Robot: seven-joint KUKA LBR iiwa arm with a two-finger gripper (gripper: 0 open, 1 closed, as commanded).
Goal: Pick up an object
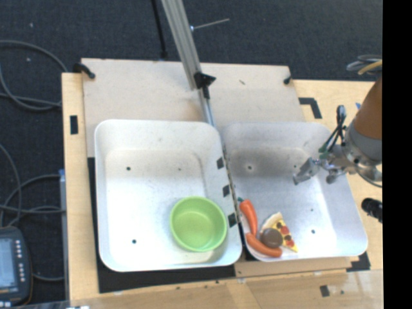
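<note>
In the right bin [335, 230] a small heap of toy food lies at the front left corner: an orange carrot [249, 215], a red-orange sausage [262, 246], a pizza slice [285, 228] and a round brown piece [272, 237]. A green bowl [198, 223] stands upright in the left bin [129, 172], near its front right. My gripper [317, 174] hangs over the right bin's back right area, well behind and to the right of the food heap. Its two fingers stand open with nothing between them.
A slanted aluminium pole [183, 37] rises from the bench behind the bins, its foot near the seam between them. The bench edge and black cables lie at the left. The arm's orange band [370, 114] is at the right.
</note>
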